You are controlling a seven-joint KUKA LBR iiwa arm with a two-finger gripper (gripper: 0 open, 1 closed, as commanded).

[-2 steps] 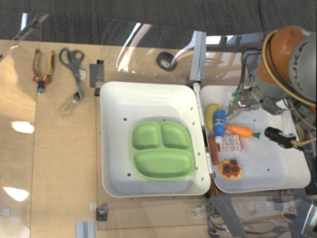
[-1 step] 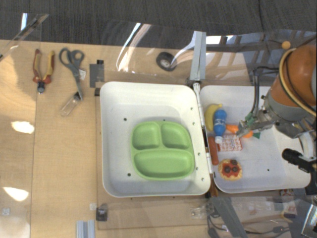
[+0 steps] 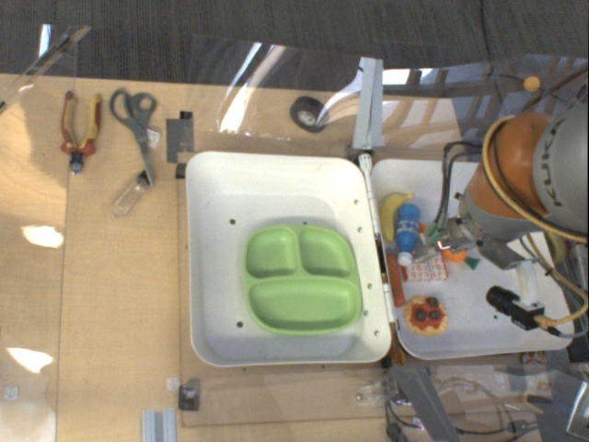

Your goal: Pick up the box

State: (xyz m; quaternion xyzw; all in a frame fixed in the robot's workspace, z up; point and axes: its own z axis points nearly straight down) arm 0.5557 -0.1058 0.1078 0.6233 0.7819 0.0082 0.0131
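Box (image 3: 427, 269) is seen in the right bin (image 3: 479, 339), 9 o'clock of the claw (image 3: 451, 243); claw state cannot be told. Descent should be centred squarely over it.

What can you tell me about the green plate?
The green plate is a pale green tray, plastic by its look, with rounded corners. It has three hollows: two small ones at the back and one long one in front. It lies flat in the middle of the left white bin, with nothing in it.

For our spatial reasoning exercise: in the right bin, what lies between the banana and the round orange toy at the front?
In the camera view, a blue bottle and the small box lie between the banana and the orange toy.
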